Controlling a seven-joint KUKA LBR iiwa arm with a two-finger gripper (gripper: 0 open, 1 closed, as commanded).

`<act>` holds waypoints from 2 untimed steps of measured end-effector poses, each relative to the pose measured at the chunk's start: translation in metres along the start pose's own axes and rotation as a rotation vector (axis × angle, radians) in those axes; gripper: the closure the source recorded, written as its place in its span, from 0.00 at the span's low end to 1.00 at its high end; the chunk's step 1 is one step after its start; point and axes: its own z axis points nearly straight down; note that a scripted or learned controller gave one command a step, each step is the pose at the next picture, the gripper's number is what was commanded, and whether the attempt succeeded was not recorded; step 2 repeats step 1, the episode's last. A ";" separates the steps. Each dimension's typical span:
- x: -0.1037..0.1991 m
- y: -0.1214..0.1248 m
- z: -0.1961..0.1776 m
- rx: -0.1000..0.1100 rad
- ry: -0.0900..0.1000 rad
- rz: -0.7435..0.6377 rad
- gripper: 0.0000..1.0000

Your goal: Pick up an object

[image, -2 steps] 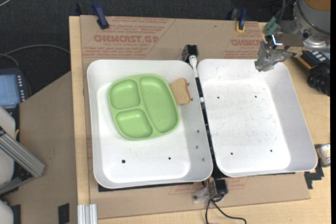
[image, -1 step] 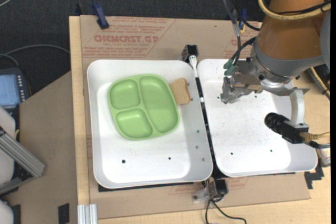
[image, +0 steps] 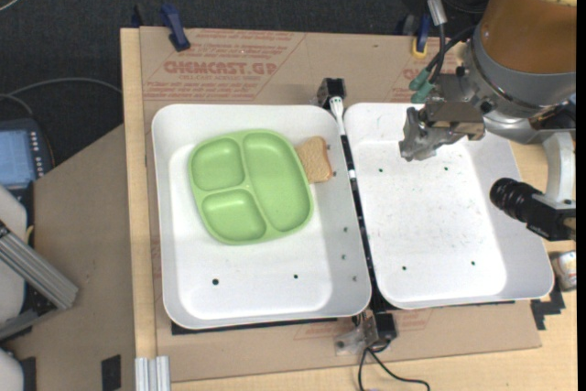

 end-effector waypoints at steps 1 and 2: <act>0.084 0.001 -0.036 0.007 0.001 -0.005 1.00; 0.084 0.001 -0.036 0.007 0.001 -0.005 1.00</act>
